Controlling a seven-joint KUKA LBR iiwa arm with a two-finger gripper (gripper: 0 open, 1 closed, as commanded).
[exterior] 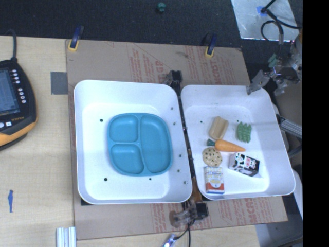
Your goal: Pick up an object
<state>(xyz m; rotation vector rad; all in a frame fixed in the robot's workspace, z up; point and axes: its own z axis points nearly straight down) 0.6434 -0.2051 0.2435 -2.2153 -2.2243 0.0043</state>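
We judge the pick barely begun: our gripper [263, 79] hovers by the right white bin's [277, 187] far corner, carrying nothing; whether it is open, we cannot tell. The orange toy carrot [230, 146], tan bread piece [218, 127] and round cookie [212, 157] lie untouched inside.

I look down on the bench from one fixed camera mounted above it, tilted at a slant rather than straight down. It sits far enough back to take in both bins whole: the left bin [87, 138] sits near the middle of my picture, and the right bin [267, 138] lies just beside it. Beyond the left bin's far rim I see dark floor [128, 9]; to its left, a handheld controller [14, 104].
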